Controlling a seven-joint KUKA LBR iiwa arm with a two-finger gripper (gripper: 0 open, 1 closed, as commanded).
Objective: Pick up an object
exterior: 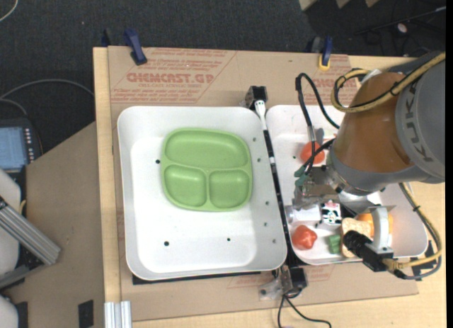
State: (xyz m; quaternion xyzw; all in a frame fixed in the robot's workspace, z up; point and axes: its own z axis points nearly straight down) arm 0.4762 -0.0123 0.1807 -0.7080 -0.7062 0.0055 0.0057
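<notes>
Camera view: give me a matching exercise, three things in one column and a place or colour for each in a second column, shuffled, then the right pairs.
Things:
1. green divided plate
2. red object
3. robot arm

Places or colours:
A. above the right bin, grey with an orange band
B. near the front edge of the right bin
C. in the middle of the left bin

Pairs: 1-C, 2-B, 3-A
</notes>
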